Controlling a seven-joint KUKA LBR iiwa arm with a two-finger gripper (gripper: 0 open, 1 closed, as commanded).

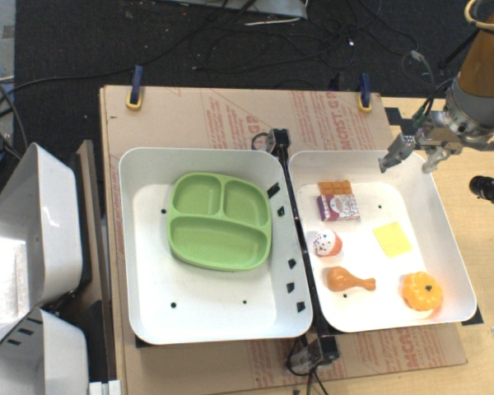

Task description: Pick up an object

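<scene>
While the gripper (413, 153) hovers with fingers spread over the right bin's (457, 257) far edge, approach remains; next it must descend onto the purple carton (338, 206).

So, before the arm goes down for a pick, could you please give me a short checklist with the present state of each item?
1. Gripper carries nothing: ok, its two fingers are spread with only air between them.
2. Gripper is over the right bin: partly ok, it hangs at the bin's far right corner, not above any object.
3. Objects lie apart: ok for the yellow square, the orange pumpkin and the toy drumstick; the purple carton and the small white ball are closer together, but apart.
4. Path down is free of cables: cannot tell.
5. Green divided plate is out of the way: ok, it sits in the left bin.
</scene>
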